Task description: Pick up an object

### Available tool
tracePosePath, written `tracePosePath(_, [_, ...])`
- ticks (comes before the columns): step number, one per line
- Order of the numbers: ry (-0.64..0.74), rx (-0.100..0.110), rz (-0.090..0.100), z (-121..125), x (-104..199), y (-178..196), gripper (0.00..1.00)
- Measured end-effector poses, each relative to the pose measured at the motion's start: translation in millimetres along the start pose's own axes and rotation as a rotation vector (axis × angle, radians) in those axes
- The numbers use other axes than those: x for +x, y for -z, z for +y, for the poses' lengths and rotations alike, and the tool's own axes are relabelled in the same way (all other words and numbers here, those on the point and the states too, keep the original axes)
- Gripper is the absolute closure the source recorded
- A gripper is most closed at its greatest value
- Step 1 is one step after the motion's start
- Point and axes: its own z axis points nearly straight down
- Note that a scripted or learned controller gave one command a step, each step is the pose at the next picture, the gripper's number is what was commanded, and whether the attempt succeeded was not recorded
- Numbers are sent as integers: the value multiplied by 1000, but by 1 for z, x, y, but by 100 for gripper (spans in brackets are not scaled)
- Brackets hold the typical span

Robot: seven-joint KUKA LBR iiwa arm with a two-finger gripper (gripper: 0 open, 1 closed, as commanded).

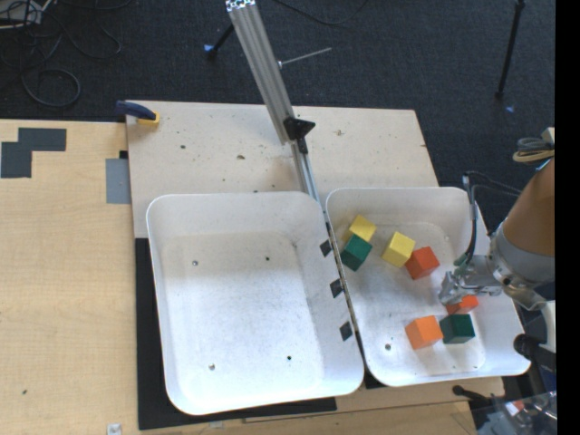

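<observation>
Small red block [465,304]: a little red-orange piece just under the gripper's tip, in the right bin, close to its right wall — partly covered by the metal fingers, so its full shape is hard to tell.
Gripper [458,290]: a grey metal claw low in the right bin, right over the small red block; whether it is spread or pinched on the block cannot be told from here.
Arm [530,234]: comes in from the right edge, orange band above the grey wrist, bent down over the right bin's right wall.
Dark green cube [458,327]: just near of the small red block, almost touching it, matte with sharp edges.
Orange cube [423,332]: just left of the dark green cube, touching or nearly so, in the near part of the bin.
Red-orange cube [421,263]: left and far of the gripper, tilted on the bin floor.
Yellow cube [398,249]: just left of the red-orange cube, touching it.
Yellow and green pair [357,243]: a yellow block sitting against a dark green one, near the bin's left wall.
Right bin [399,199]: shallow, white, holding all the blocks.
Left bin [236,288]: shallow, white, speckled with dark marks, side by side with the right bin.
Bench [217,148]: pale board under both bins — a blue-and-yellow clamp [137,111] at its far left corner.
Metal rail [267,71]: a silver bar slanting from the far side down to the gap between the bins.
</observation>
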Motion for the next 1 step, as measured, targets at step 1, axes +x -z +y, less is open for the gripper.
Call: tracePosePath(1, [5,0,-1,-1,-4,42,100])
